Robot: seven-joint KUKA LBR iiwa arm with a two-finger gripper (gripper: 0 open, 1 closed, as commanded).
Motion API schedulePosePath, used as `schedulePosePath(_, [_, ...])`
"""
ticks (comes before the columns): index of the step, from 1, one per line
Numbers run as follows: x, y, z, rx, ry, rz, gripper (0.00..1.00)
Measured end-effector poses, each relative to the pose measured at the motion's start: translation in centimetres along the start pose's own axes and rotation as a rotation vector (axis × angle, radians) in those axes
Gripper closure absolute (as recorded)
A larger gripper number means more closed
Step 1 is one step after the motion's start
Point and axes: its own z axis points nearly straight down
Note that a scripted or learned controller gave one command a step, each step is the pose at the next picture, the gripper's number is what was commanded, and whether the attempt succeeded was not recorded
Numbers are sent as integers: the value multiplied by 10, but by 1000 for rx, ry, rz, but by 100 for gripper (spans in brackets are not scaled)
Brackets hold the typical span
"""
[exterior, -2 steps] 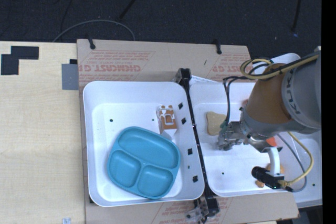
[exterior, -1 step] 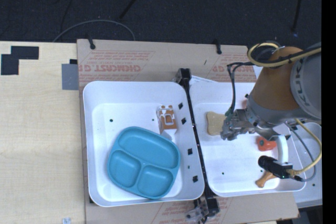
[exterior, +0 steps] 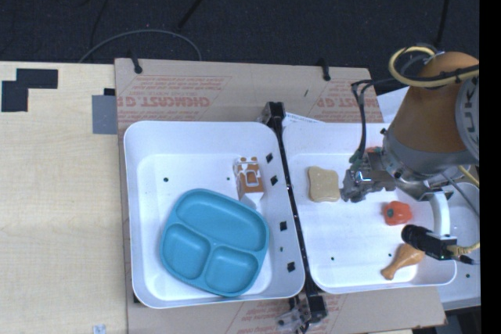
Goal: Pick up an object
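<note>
My gripper (exterior: 354,188) hangs low over the right bin (exterior: 344,278), just right of a beige bread-like slice (exterior: 322,184) lying flat near the bin's left wall. The gripper's tip is beside the slice's right edge, and I cannot tell whether it touches it. A small red pepper-like toy (exterior: 397,212) lies to the right of the gripper. A tan drumstick-shaped toy (exterior: 401,261) rests near the bin's front right corner. The arm's orange band (exterior: 429,109) rises above the bin's right side.
The left bin (exterior: 145,168) holds a blue divided plate (exterior: 214,241) at its front and a small orange-and-white toy (exterior: 250,177) by its right wall. A black divider (exterior: 286,199) runs between the two bins. Pale bench lies to the left.
</note>
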Motion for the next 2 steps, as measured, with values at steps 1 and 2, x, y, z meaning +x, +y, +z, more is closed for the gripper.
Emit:
schedulePosePath(1, [-1,0,-19,2,0,0,100])
schedulePosePath(2, [49,8,-9,6,2,-3,100])
